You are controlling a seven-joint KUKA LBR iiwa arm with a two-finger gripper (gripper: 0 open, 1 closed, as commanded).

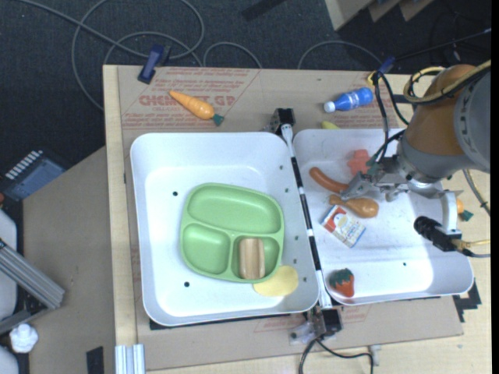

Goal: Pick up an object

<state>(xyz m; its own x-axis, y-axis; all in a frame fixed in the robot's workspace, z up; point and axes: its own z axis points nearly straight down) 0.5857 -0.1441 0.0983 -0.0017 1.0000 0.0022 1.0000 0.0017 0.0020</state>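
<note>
Dark carpet with loose cables surrounds the bench (117, 209) we look down on. At right of the frame, our gripper (366, 187) sits low in the right bin (437, 275), just above a tan drumstick-shaped toy (360, 206) and beside a sausage (329, 181); whether the fingers are open or closed we cannot tell. A green tray (226, 224) fills the left bin (156, 178).

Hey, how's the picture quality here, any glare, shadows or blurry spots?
Camera view: even, soft light; the left bin is bright white but keeps its detail; the green plate is sharp; faint shadows lie under the arm in the right bin; the gripper looks slightly soft.
</note>
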